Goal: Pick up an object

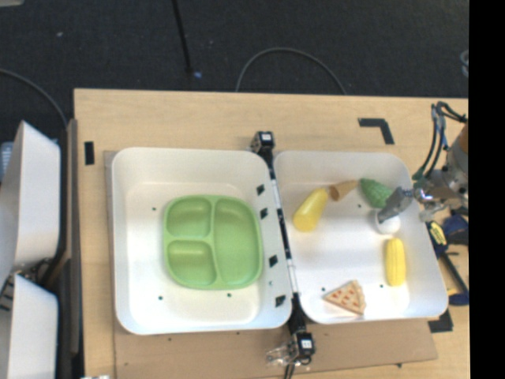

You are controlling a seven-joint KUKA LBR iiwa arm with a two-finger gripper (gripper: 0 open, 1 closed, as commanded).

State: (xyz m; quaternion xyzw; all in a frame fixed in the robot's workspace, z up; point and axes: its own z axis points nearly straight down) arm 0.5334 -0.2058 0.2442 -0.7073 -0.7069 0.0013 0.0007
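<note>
Reaching in from the right, my pincer sits low over the right bin, close to that bin's right wall and near its far corner. Whether it is spread or closed I cannot tell; its metal tip blurs into a small white ball just below it, and I cannot tell if they touch or if anything is gripped.

Just beside the tip, toward the far rim, lies a green cone-shaped piece, with a small brown piece next to it. A yellow bottle shape lies tilted near the divider between the bins. A corn cob lies lengthwise near the right wall, below the white ball. A pizza slice rests close to the near rim.

Open floor in this bin lies in the middle, between the yellow bottle shape, the corn cob and the pizza slice.

The left bin holds a green divided plate, set slightly right of centre, with bare white floor along the left wall and the near and far rims.

Both bins sit touching side by side on the wooden worktop, which shows a wide bare strip along its far edge.
</note>
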